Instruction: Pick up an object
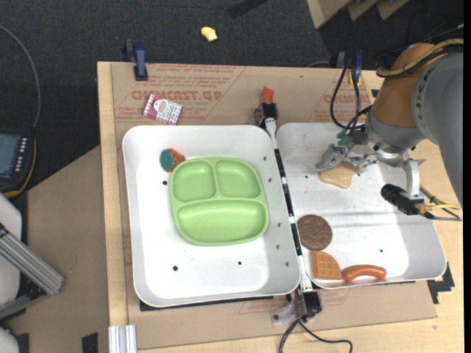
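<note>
Counter (221, 87): tan board surface, printed red lettering along its upper part, carrying two shallow white bins side by side.

Left bin (147, 271): centre-left of the frame. Holds a green divided plate (218, 201) with three compartments, lying flat in the middle of the bin. A small round red-and-teal object (171, 159) lies just beside the plate's upper left corner.

Right bin (412, 248): centre-right of the frame. Holds four food-like pieces:
- a pale tan bread-shaped piece (338, 176), upper middle of the bin, directly under the hand;
- a brown round disc (314, 231), near the bin's left wall, lower down;
- an orange waffle-patterned piece (326, 266), lower left corner, just below the disc;
- an orange-red sausage shape (363, 273), along the lower edge, just beside the waffle piece.

Arm (434, 101): grey with orange band, entering from the upper right of the frame.

Hand (347, 158): low over the upper part of the right bin, at the top edge of the bread-shaped piece. Whether it is spread or pressed together cannot be told; no object is visibly between its fingers.

Other items: a small pink-and-white packet (162, 109) on the counter above the left bin; a small yellow object (210, 33) on the dark floor at the upper middle of the frame.
</note>
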